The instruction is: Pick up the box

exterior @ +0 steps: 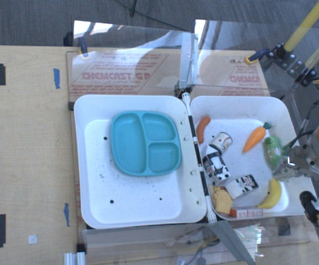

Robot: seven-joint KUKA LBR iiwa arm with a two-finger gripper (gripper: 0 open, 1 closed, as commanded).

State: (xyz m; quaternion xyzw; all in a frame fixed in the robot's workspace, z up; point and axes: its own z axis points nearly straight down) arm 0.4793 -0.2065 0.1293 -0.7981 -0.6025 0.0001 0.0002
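Observation:
A small white box with black patches (242, 185) lies on its side in the front part of the right bin (242, 105). A second black-and-white carton (216, 167) lies just left of it, near the bin's left wall. My gripper (293, 169) hangs at the right rim of that bin, beside a green item (272, 149) and above a banana (272, 195). It is well to the right of the box and apart from it. The arm enters from the right edge.
The right bin also holds a carrot (254, 138), an orange-red sausage (202, 128), a small white can (221, 143), a waffle-like cracker (222, 200) and a red-and-white bar (249, 212). A teal divided plate (146, 143) lies in the left bin (93, 164).

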